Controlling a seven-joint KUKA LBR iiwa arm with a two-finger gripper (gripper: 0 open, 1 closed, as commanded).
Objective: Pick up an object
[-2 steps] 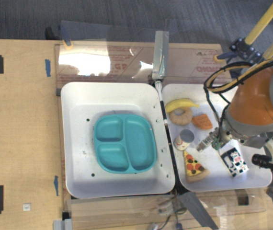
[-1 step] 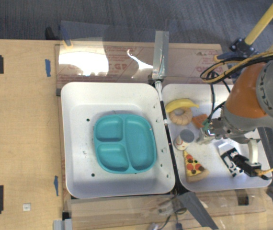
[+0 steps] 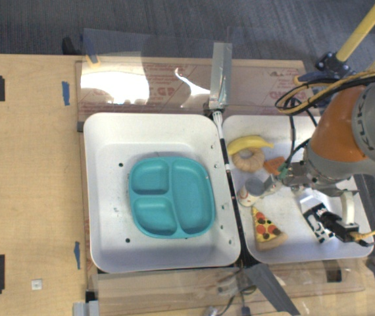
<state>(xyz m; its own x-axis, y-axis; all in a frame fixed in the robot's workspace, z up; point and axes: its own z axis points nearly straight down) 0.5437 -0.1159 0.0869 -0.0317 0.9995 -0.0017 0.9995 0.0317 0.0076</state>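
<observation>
The right bin holds several small things. A yellow banana lies at its far left, with a tan doughnut just in front of it. An orange piece sits beside the doughnut. A grey cup-like piece and a small cream piece lie near the bin's left wall. A pizza slice toy rests near the front. My gripper hangs low in the bin's middle, right of the grey piece and close to the orange piece.
The left bin carries a teal divided plate. A raised wall separates the two bins. The grey arm with its orange band covers the right bin's far right part.
</observation>
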